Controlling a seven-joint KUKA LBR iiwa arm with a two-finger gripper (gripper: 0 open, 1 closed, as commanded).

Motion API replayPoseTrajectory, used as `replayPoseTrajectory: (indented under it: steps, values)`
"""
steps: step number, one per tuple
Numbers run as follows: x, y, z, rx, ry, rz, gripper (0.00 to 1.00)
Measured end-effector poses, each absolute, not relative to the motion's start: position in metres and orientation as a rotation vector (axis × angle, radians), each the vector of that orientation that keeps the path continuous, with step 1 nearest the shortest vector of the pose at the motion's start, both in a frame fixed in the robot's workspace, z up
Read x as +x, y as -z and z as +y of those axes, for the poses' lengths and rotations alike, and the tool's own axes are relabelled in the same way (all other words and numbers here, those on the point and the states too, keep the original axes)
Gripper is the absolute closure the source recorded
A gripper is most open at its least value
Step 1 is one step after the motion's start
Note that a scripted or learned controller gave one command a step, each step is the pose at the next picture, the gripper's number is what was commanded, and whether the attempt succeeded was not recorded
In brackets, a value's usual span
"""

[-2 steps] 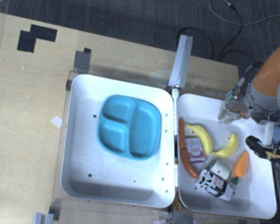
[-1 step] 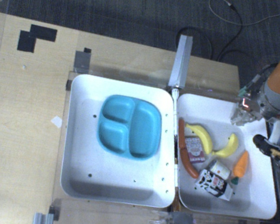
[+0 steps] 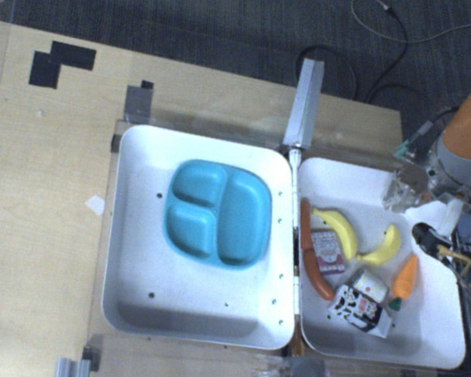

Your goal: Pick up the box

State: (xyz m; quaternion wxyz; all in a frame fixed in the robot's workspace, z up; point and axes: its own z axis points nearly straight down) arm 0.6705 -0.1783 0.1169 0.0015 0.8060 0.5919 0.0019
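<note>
Box waiting low in the right bin, arm parked at the far corner.

The box (image 3: 362,306), white with dark print, lies flat near the front of the right bin (image 3: 449,353), just beside the carrot (image 3: 406,278) and close to the sausage (image 3: 311,259), with two bananas (image 3: 342,231) and a packet (image 3: 328,246) further back. The gripper (image 3: 401,194) hovers over the bin's rear wall, well apart from the box; whether its jaws are spread or pressed together I cannot tell. A good pick probably means coming straight down over the box's middle, jaws across its narrower side, clear of the carrot. The left bin (image 3: 123,299) holds a blue tray (image 3: 218,212).
</note>
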Motion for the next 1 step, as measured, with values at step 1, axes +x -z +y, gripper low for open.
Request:
replayPoseTrajectory:
  steps: [1]
  values:
    - [0.6712,-0.1040,-0.1812,2.533,-0.007,1.849,1.00]
